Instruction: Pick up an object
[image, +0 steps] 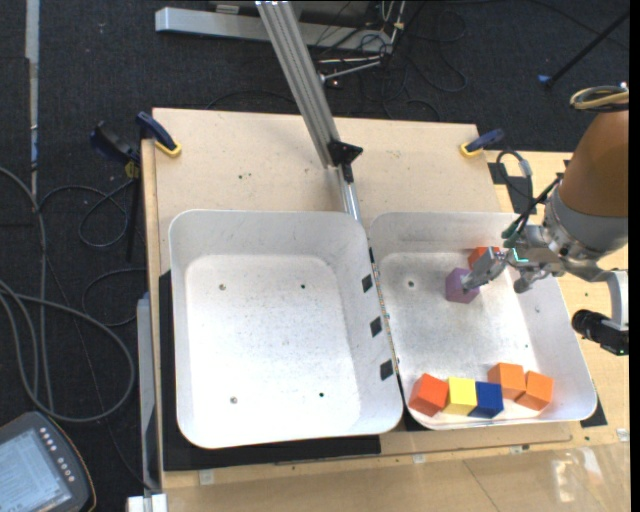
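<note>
Dark carpet and cables all round the tabletop (260, 160). Arm's tool (483, 272) hangs right by the purple block (460, 287) in the right bin (560, 345), probably lining up a grab; can't tell its state.

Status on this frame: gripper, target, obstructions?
Gripper down in right bin, at purple block; grasp unconfirmed. Small red-orange piece close behind. Orange, yellow and blue blocks clustered at near wall, clear of the arm.

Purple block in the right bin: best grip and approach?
Take the small purple block across its two opposite side faces, coming straight down from above. It sits alone on the floor of the right white bin, away from the walls, with the gripper right beside it.
</note>
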